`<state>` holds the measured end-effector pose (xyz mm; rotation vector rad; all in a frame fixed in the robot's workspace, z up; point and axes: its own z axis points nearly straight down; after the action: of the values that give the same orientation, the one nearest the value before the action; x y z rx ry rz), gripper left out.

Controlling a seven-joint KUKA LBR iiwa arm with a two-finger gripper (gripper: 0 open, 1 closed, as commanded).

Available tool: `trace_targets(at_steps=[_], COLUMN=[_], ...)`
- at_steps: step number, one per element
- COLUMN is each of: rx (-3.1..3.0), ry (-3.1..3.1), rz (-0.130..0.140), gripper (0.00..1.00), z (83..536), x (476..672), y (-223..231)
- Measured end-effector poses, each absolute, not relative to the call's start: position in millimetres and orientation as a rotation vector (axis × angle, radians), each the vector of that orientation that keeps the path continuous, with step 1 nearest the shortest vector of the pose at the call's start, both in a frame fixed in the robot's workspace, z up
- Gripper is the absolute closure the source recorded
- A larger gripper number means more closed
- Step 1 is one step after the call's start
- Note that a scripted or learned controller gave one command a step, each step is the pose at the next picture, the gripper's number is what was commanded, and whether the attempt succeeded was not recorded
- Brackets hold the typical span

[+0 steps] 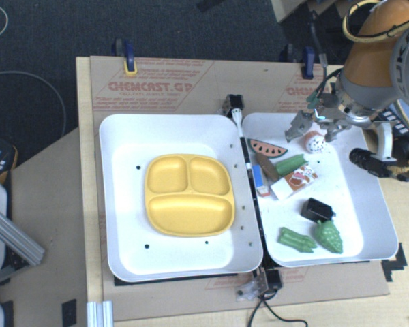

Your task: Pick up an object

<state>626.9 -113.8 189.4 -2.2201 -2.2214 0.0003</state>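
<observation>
Hovering with fingers spread wide, the gripper [318,129] holds nothing; just below the jaws sits a round spotted ball [314,142], no long axis.

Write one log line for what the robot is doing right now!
gripper: open, above white dotted ball | holding: nothing | right bin: watermelon slice toy, black block | left bin: yellow divided plate

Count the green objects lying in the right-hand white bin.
3: a long green vegetable toy mid-bin beside the watermelon slice, a knobbly green piece at the front edge, and a bumpy green cone-shaped toy just right of it.
</observation>
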Motion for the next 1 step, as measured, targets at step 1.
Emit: trace_targets(at_steps=[1], rx=[-2.226], ry=[-2.237], rz=[-0.020], gripper=[0.00], z=[343.7], x=[592.1], y=[-81.2])
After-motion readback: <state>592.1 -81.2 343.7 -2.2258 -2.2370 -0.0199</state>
